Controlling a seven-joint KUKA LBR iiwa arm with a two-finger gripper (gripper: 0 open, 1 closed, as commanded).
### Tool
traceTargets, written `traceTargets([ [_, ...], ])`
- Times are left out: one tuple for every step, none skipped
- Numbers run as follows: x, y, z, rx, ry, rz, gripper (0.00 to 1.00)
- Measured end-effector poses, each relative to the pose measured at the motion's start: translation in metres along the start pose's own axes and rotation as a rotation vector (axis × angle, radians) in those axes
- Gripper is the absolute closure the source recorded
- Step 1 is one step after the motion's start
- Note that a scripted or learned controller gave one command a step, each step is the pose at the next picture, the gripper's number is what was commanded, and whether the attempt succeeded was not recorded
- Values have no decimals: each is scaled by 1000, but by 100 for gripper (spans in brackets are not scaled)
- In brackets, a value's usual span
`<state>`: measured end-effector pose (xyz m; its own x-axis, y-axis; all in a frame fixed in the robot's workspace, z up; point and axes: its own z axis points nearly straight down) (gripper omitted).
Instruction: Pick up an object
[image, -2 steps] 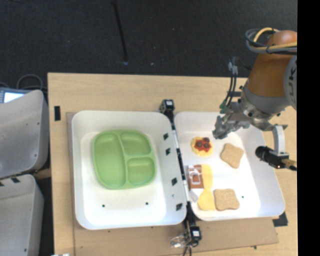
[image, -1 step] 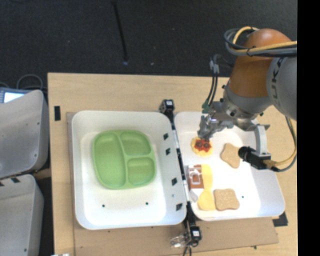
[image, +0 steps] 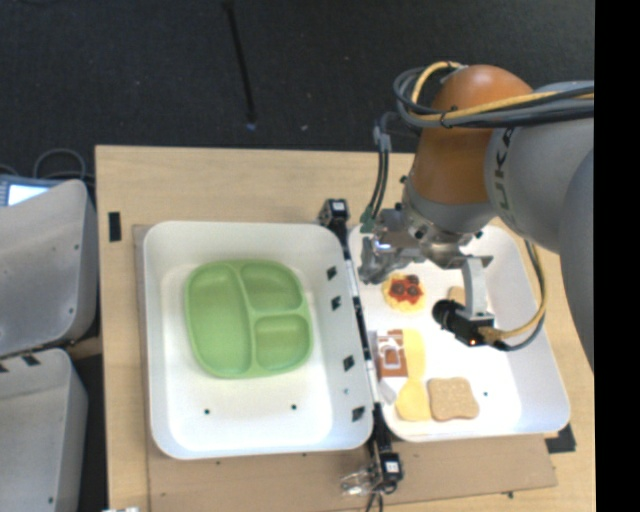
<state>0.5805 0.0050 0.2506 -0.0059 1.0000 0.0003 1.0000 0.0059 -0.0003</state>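
Two shallow white bins sit side by side on the pale wooden surface (image: 240, 185), their inner rims meeting along a line of black clips. The left bin (image: 160, 400) holds one green divided plate (image: 248, 317) set toward its upper middle, with open white floor all around it, widest along the lower edge.

The right bin (image: 530, 395) is more crowded. The arm (image: 470, 120) comes in from the right and covers the bin's upper part, its orange band sitting directly above the wrist. The gripper (image: 385, 262) hangs low near the bin's upper left corner, close to the dividing rim; its jaws are hidden beneath the wrist housing, so whether they are spread or pressed together cannot be told.

Four small food pieces lie in the left half of this bin: a round yellow piece topped with dark red (image: 404, 290) just right of the gripper, a brown and yellow rectangular piece (image: 398, 354) below it, a yellow lump (image: 411, 401), and a tan bread slice (image: 452, 398) touching that lump. The bin's lower right floor lies open.
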Motion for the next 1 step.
traceTargets([
  [60,-6,9,1,1,-2,100],
])
